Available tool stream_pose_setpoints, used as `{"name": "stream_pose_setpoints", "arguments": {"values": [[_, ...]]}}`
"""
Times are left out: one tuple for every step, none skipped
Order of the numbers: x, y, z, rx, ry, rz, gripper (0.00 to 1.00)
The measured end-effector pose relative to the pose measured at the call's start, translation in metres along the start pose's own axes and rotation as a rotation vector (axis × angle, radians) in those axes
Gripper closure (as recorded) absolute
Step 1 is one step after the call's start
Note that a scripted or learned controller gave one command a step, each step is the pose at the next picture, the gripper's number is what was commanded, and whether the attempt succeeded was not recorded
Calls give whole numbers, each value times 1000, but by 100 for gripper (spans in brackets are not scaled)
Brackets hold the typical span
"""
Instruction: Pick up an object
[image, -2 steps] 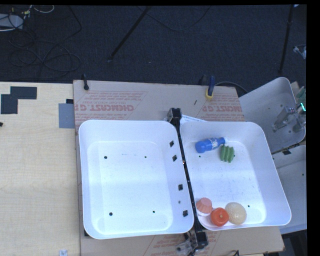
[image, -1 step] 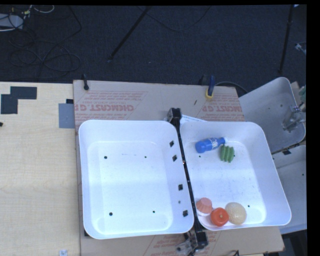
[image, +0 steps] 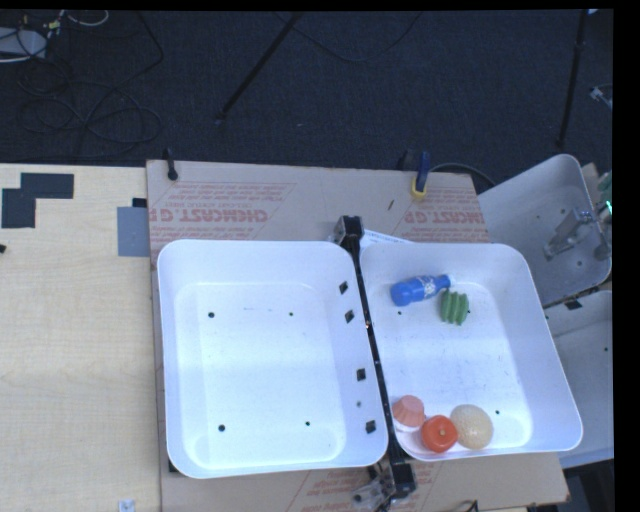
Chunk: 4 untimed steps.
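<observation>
Objects for the pick, five of them, all lie in the right bin (image: 556, 385), operator, and none of them is off the floor of it. Up near the far side you have the blue bottle (image: 420, 289), lying on its side, cap end pointing right. Just beside that cap sits the green ribbed piece (image: 455, 307), close to the bottle, though you cannot tell whether they touch.

Down in the near corner, three round things huddle together: the pale pink disc (image: 408, 410) on the left, the red ball (image: 439, 433) pressed against it, and the beige ball (image: 472, 426) touching the red one on the right. That cluster is well apart from the bottle and the green piece.

The left bin (image: 166, 350) sits alongside, the two rims meeting down the middle, with small black clips (image: 350, 317) along the join. Both bins rest on a cardboard sheet (image: 250, 205) with red printing, laid on the wooden bench (image: 70, 350). A blue and yellow clamp (image: 421, 180) grips the sheet's far edge. A grey metal plate (image: 545, 210) stands off the right bin's far corner.

As for the gripper, open or closed, you cannot tell from this view.
</observation>
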<state>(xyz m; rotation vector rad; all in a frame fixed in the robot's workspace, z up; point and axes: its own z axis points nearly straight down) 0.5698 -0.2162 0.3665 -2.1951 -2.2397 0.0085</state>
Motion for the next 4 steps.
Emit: {"name": "stream_pose_setpoints", "arguments": {"values": [[0, 0, -10, -1, 0, -4, 100], [0, 0, -9, 0, 0, -4, 0], [0, 1, -19, -1, 0, -8, 100], [0, 1, -19, 0, 0, -8, 0]]}}
